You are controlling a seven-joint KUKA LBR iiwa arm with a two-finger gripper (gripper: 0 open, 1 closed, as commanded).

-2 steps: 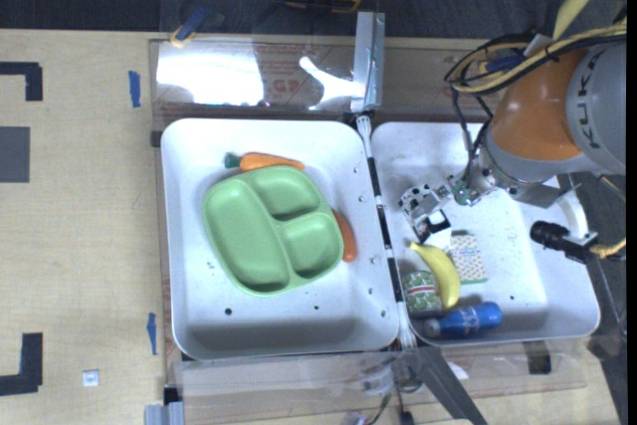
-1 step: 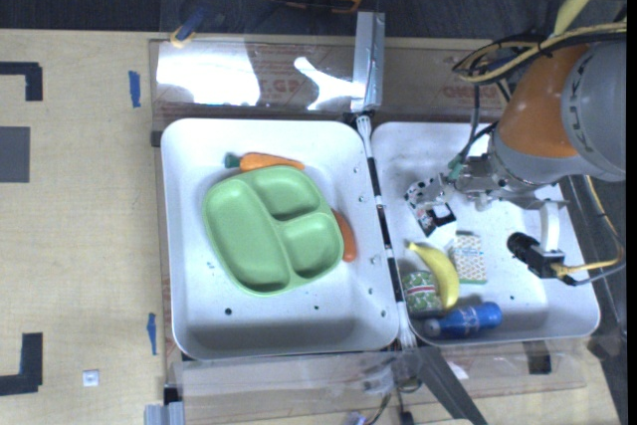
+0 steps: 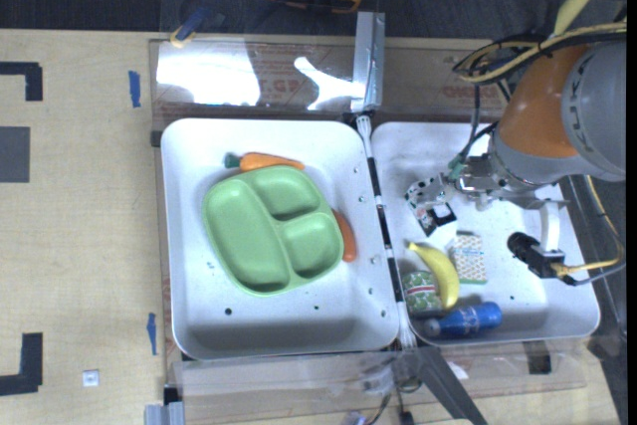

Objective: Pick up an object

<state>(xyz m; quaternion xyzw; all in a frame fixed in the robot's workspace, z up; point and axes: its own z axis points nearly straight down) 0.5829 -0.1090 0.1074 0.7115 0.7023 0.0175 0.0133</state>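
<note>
Arm: you see the grey arm (image 3: 587, 114) with its orange band reaching in from the right, over the right bin (image 3: 557, 314).
Gripper: you find the gripper (image 3: 430, 204) low over the upper left part of the right bin, pointing left.
Jaws: you cannot tell whether they are spread or pressed together; the small dark and white parts at the tip are too cluttered to read, and nothing can be made out between them.
Banana: you see the banana (image 3: 441, 272) lying in the right bin, just below the gripper, apart from it.
Patterned packet: it (image 3: 468, 257) sits just right of the banana.
Blue bottle: it (image 3: 466, 319) lies on its side along the bin's near wall, below the banana.
Green can: it (image 3: 419, 291) sits at the banana's left.
Left bin: you see the left bin (image 3: 189, 214) holding a green divided plate (image 3: 274, 229), with an orange carrot (image 3: 267, 161) at its upper edge.
Desk: both bins rest on the pale wooden desk (image 3: 80, 214).
</note>
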